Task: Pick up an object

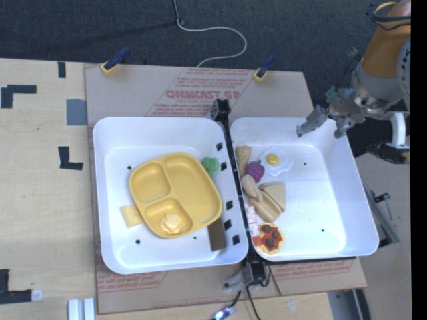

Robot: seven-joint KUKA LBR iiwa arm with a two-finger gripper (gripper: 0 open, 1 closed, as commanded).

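We see the end effector at the upper right of the frame, above the top edge of the right bin. Its two fingers are spread apart and nothing is between them.

The things to pick up are small toy foods. They lie in a bunch along the left side of the right bin. At the top is a fried egg with a yellow middle. Just beside it on the left is a purple piece. Above that is a tan piece by the bin wall. Lower down lie some bread slices, touching each other. At the bottom left corner sits a little pizza with red dots.

We think these toys are light and stiff, maybe a bit slippery. The egg lies flat and a little apart from the others, so it looks easiest to reach. Its flat shape could make it hard to pinch. We would take it across its thin edges. The bread slices are packed close, so the fingers could bump the ones next to them.

The left bin holds a yellow tray with three parts. A pale yellow bit sits in its lower part. A green thing touches the tray's upper right edge. A yellow square lies at its lower left, and a brown block at its lower right.

Both bins rest on a cardboard sheet on the table.
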